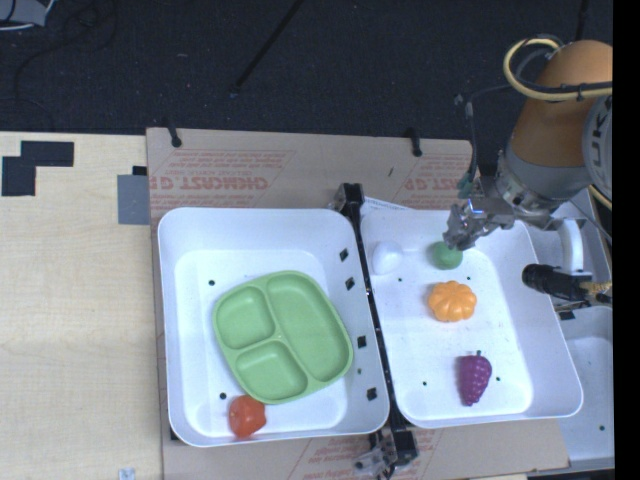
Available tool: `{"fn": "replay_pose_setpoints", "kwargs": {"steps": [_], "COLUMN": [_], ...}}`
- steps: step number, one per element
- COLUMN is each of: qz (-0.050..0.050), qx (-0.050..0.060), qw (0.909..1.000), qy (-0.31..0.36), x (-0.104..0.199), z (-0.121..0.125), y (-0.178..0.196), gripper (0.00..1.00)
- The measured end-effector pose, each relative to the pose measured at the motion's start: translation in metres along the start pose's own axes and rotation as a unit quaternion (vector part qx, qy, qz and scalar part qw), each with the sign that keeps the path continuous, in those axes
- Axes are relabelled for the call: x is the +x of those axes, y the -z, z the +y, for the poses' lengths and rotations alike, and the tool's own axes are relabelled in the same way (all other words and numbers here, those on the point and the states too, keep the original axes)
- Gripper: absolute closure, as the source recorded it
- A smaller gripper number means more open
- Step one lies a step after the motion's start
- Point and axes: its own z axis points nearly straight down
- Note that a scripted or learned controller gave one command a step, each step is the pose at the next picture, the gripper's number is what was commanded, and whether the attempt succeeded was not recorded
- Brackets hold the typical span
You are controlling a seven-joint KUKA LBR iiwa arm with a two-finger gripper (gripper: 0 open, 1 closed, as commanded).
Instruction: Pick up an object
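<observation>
Pincer: upper right of frame, low over green ball; grip state, cannot tell
Green ball: top of right bin
Pumpkin: just below ball

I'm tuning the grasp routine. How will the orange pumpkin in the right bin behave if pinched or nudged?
The orange pumpkin looks squat and rounded, so it may roll or scoot across the smooth right bin when nudged. Its ribbed, glossy-looking surface could let fingers slip off. It is probably a light, stiff toy, though the view cannot confirm that.
</observation>
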Motion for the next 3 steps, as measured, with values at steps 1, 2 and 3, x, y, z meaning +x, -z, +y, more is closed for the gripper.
{"fn": "replay_pose_setpoints", "kwargs": {"steps": [1, 2, 3], "qz": [0.0, 0.0, -0.001], "qx": [0.0, 0.001, 0.001], "qw": [1.0, 1.0, 1.0], "qy": [-0.001, 0.0, -0.001], "x": [0.059, 0.108, 0.155], "z": [-0.01, -0.031, -0.046], "y": [0.001, -0.013, -0.022], "gripper": [1.0, 1.0, 1.0]}}
